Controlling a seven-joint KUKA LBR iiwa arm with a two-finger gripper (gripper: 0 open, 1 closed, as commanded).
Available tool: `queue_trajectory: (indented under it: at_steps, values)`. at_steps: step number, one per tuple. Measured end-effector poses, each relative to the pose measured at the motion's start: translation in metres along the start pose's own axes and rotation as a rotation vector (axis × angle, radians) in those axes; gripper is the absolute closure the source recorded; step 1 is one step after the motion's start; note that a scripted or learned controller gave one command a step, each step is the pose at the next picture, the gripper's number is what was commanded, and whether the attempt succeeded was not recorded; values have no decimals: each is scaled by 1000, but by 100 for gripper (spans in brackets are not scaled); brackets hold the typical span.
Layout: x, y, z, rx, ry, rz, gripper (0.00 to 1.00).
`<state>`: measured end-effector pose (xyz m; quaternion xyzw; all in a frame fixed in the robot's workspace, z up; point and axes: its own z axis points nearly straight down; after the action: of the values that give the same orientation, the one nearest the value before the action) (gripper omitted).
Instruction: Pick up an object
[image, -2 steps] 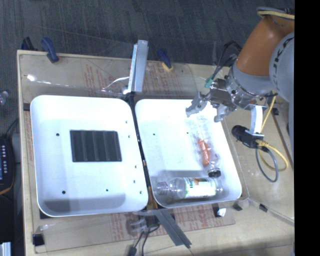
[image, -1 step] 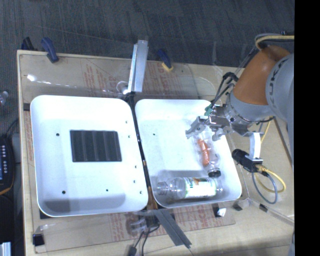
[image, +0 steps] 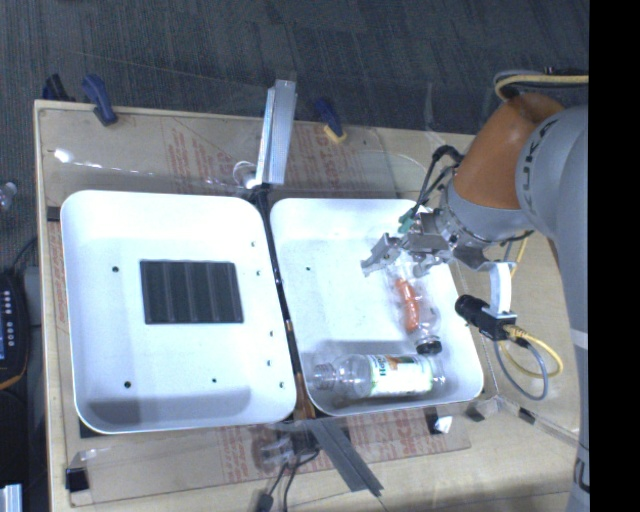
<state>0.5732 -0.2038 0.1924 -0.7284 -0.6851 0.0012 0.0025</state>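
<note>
1. We're looking down on the bench (image: 150, 455), two shallow white bins side by side, and the grey arm (image: 540, 150) with its orange band reaches in from the right.
2. The left bin (image: 100, 250) carries a dark ribbed rectangular panel (image: 192, 292) on its floor.
3. The right bin (image: 320, 300) is where the action is: a clear plastic bottle (image: 375, 375) with a white-and-green label lies on its side along the near wall, its cap end toward the divider between the bins.
4. Just above the bottle's right end sits a small dark round piece (image: 429, 347), close to the bin's right wall.
5. Here's the candidate: an orange, elongated object (image: 407, 303) lying roughly upright in the picture in the right half of the right bin, with what looks like clear wrapping (image: 428, 318) beside it.
6. The gripper (image: 400, 255) hovers over the far right part of that bin, right at the upper end of the orange object, which stretches away from it toward the bottle.
7. The fingers (image: 376, 256) look spread apart, with nothing seen clamped between them.
8. Off the bin's right edge, a black connector (image: 482, 315) with yellow cable (image: 535, 350) hangs by the arm.
9. Blue clamps (image: 98, 100) grip the bench's far edge, and a metal bar (image: 275, 135) rises between the bins.
</note>
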Motion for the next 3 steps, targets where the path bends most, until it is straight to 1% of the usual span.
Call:
queue_trajectory:
  at_steps: [1,2,3]
  values:
    - [-3,1,25,0,0,-134,0]
    - [-3,1,14,1,-1,-136,100]
    - [-3,1,14,1,-1,-137,0]
